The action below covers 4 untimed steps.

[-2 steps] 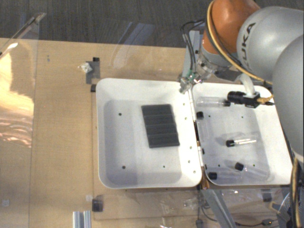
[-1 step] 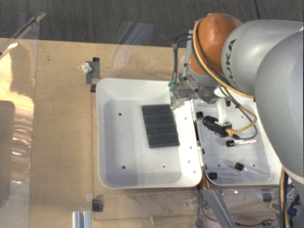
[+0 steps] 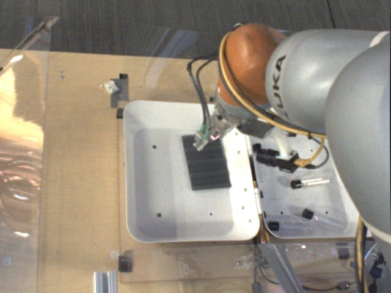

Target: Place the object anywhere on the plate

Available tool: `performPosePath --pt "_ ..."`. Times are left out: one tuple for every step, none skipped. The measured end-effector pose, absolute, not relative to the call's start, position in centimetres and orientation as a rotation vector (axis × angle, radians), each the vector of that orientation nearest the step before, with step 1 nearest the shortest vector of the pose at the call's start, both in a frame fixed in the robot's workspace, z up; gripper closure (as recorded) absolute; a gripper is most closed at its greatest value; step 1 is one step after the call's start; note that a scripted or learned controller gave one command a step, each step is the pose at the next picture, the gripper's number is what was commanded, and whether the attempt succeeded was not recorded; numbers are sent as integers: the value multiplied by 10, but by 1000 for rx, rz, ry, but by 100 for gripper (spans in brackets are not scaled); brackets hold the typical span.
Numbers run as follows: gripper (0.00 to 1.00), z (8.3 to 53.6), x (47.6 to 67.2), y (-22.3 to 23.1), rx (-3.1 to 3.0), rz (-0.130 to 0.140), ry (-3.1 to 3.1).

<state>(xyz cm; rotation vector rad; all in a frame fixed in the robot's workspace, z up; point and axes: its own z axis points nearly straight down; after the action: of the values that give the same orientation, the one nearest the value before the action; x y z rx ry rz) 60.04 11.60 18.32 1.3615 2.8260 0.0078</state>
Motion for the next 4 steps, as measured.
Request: performPosePath --pt "100 213 616 205 1030 9 2962" --pt "100 186 632 229 363 8 3114" --pt "100 180 541 236 -375 7 3110" --pt "100 116 513 236 36 7 3135"
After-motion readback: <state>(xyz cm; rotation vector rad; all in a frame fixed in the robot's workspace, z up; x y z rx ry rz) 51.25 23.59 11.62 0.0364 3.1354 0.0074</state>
